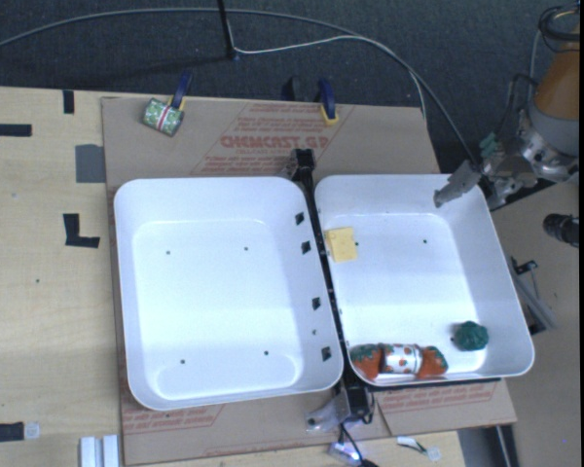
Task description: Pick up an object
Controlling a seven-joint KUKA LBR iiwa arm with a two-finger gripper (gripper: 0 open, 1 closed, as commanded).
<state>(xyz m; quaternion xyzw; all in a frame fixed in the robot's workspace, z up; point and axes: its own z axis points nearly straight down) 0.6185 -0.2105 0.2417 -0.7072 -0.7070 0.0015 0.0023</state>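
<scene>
The right bin (487,251) holds three things. A flat yellow square (342,244) lies near its left wall. An orange and red object with a white band (399,360) rests along the front wall, and a dark green lump (470,336) sits beside it in the front right corner. My gripper (467,197) hangs over the bin's far right corner, well away from all three. It is open, with nothing between its fingers.
The left bin (136,261) stands beside the right one, with a black divider strip (316,261) between them. A small green wrapped item (163,116) lies on the cardboard behind the bins. Clamps (325,100) and a cable sit at the back.
</scene>
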